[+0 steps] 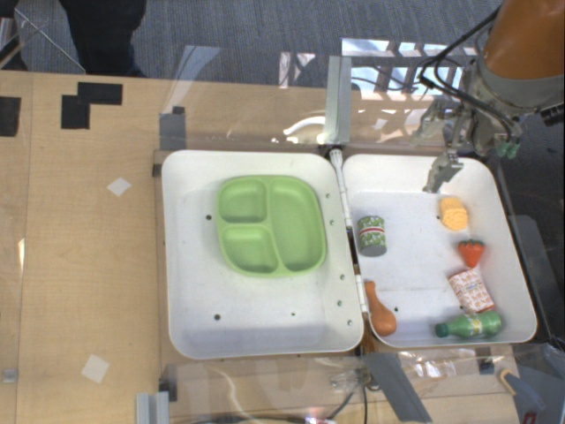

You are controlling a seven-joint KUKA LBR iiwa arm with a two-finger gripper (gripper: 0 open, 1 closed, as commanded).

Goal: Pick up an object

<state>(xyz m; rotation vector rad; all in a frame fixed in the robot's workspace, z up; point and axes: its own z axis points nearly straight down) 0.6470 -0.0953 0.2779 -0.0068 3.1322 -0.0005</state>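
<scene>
The right bin (415, 263) holds several small items. A green can (372, 234) stands near its left wall, and a yellow-orange round piece (454, 213) lies at the far right. Below that are a red strawberry (472, 253), a red-and-white packet (470, 291) and a green bottle (469, 327) lying on its side. An orange-brown drumstick shape (380, 310) rests in the near left corner. My gripper (441, 173) hangs over the bin's far right part, just above and left of the yellow-orange piece, with nothing seen in it.
The left bin (194, 307) holds a green divided plate (268, 224) at its middle. A metal post (337, 104) rises behind the seam between the bins. The arm's orange band (530, 16) and cables fill the top right.
</scene>
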